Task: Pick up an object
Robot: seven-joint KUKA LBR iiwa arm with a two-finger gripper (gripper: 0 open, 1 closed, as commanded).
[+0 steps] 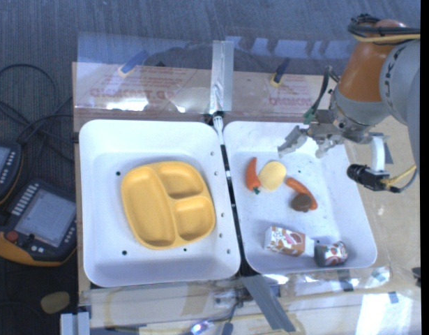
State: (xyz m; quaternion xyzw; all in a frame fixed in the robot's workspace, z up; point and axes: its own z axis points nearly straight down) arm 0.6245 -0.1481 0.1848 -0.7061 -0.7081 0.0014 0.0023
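My gripper (308, 145) hangs over the back part of the right bin (354, 208), open, with nothing between its fingers (291, 142). Just in front of it and a little left lies a yellow rounded piece (272, 175), apart from the fingers. An orange carrot (252, 174) lies along the yellow piece's left side. To the right of the yellow piece are a second orange piece (296, 184) and a brown lump (303, 202). Near the bin's front edge lie a small printed carton (287, 241) and a can (330, 252) on its side.
The left bin (102, 152) holds a yellow divided plate (169, 202). A raised divider (227, 180) separates the two bins. A clear panel (221, 75) stands behind them. The arm's orange band (364, 65) and wrist sit over the right bin's back right corner.
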